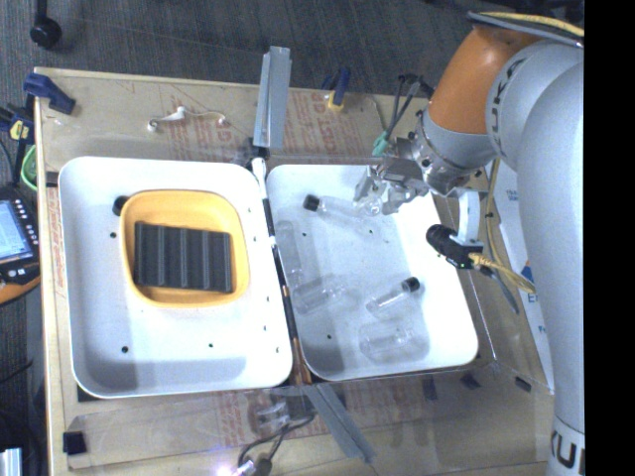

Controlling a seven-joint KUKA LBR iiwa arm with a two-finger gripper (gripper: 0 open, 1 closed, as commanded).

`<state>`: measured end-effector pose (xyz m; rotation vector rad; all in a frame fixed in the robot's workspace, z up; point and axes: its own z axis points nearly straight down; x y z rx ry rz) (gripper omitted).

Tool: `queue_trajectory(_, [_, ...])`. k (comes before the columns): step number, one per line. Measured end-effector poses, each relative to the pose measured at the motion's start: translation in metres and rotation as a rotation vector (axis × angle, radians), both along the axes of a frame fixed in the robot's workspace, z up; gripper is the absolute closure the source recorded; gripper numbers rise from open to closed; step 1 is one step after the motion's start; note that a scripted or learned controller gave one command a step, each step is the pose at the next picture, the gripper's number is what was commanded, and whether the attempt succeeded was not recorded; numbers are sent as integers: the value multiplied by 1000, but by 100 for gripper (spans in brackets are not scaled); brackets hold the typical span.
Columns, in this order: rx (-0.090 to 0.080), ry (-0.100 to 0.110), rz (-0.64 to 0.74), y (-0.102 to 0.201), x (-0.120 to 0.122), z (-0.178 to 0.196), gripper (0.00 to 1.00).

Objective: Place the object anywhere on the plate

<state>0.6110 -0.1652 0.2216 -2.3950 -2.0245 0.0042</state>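
Dark carpet behind the desk [149, 87], two white bins side by side. Left bin [89, 296] holds the yellow plate [184, 206] with a dark ribbed insert. Right bin [446, 335] has clear vials, two with black caps. My tool [389, 188] hovers over that bin's upper edge near one vial [332, 207]; can't tell its opening. I judge it's the pick stage. Next: grip the vial, carry it left.

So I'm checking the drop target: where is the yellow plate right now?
The yellow plate sits in the left bin, a dark ridged insert on it, across the divider from the right bin with the clear vials.
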Motion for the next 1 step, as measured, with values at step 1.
queue_trajectory(1, [-1,0,185,62,5,12,100])
